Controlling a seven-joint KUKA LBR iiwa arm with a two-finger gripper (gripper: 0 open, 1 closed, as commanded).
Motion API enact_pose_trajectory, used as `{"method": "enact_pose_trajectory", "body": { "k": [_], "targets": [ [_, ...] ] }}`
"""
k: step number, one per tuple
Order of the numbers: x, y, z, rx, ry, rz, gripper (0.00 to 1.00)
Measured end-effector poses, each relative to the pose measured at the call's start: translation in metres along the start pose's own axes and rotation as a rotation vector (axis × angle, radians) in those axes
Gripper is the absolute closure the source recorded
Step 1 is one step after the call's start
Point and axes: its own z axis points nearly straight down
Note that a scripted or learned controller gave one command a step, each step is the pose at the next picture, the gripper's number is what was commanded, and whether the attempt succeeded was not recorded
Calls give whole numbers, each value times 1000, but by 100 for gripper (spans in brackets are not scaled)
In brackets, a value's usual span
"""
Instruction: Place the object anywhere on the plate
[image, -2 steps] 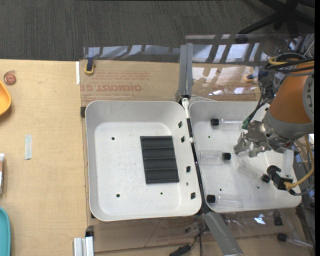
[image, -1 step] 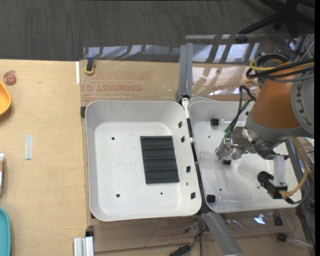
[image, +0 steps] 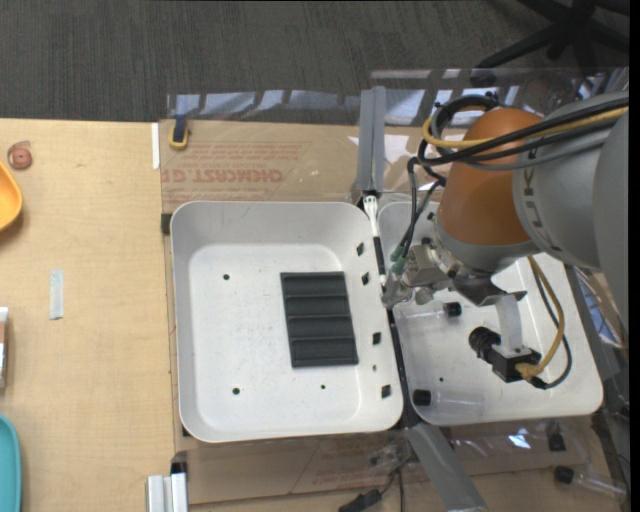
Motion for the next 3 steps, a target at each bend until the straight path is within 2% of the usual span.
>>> {"method": "enact_pose_trajectory", "body": {
  "k": [1, 2, 3],
  "targets": [
    [69, 12, 0, -1, 13, -137, 100],
    [84, 76, -60, -4, 12, -323, 100],
    [98, 132, -7, -8, 11, -691, 100]
  ]
}}
